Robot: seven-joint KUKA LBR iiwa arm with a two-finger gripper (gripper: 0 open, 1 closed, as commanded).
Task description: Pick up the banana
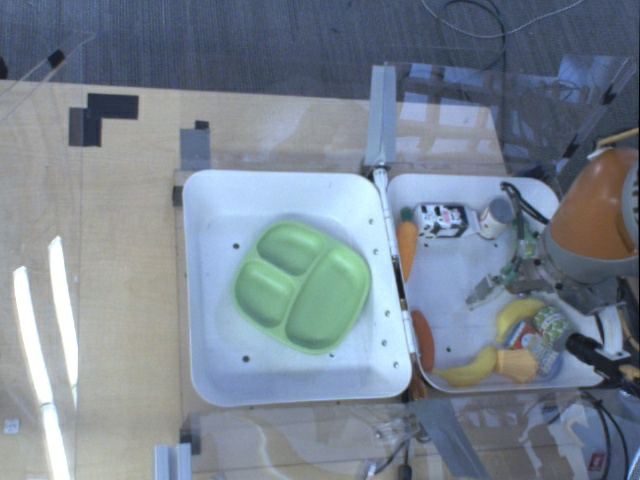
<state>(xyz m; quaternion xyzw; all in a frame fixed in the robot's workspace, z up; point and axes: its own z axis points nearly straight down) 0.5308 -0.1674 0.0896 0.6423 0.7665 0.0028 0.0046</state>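
Note:
A yellow banana (468,370) lies along the front wall of the right bin (450,278), its tip against an orange-tan object (518,366). A second curved yellow piece (521,313) lies just behind it, near a colourful packet (548,334). My gripper (497,288) hangs over the right half of this bin, below the orange wrist band (590,218). It sits just left of and above the curved yellow piece and well behind the banana. Nothing shows in its grasp.
The right bin also holds an orange carrot (406,249) and a red item (424,339) along its left wall, plus a black-and-white box (442,220) and a small white cup (493,218) at the back. A green divided plate (302,286) lies in the left bin (210,368).

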